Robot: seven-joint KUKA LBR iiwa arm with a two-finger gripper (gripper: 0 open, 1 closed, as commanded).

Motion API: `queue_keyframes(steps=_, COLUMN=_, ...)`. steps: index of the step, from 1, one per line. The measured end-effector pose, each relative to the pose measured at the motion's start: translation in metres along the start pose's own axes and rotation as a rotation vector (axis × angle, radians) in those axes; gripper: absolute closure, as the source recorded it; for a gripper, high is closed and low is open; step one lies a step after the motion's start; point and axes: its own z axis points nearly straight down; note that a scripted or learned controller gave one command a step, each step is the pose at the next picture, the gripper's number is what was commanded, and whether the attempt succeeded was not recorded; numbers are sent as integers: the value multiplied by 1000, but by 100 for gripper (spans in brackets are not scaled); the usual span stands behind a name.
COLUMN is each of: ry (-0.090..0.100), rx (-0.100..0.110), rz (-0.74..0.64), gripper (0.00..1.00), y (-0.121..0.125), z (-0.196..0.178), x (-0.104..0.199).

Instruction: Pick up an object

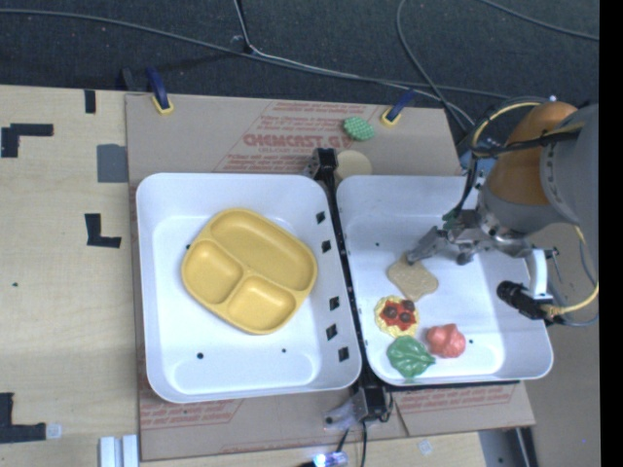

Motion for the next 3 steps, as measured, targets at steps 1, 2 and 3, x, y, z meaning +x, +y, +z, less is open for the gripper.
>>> queue_keyframes(steps=1, ry=3, rx=-8, rz=-1, gripper=100, y=3, z=-13, x=2)
queue_keyframes(steps=2, ry=3, rx=1, rz=0, gripper=100, y=-3, z=-56, x=1)
queue_keyframes(steps=3, ry=1, rx=-4, rz=0, gripper=100, y=1, z=-112, x=-8)
